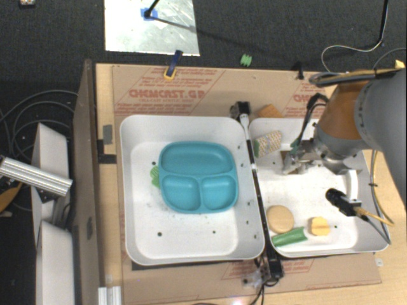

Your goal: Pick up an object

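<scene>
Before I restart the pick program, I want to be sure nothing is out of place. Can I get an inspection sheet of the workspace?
Surface: left bin and right bin, white, side by side on a cardboard-topped bench.
Job's things: right bin holds a tan disc, green stick, yellow block and netted bundle; left bin holds a blue plate.
Clutter: orange wedge on the bench behind the right bin.
Grippers: gripper over the right bin, beside the netted bundle.
Cables: black coil left of the bench; black cable top right.
Surroundings: dark carpet, shiny sheet.

One fixed overhead camera looks down aslant on both bins (141, 170).
</scene>
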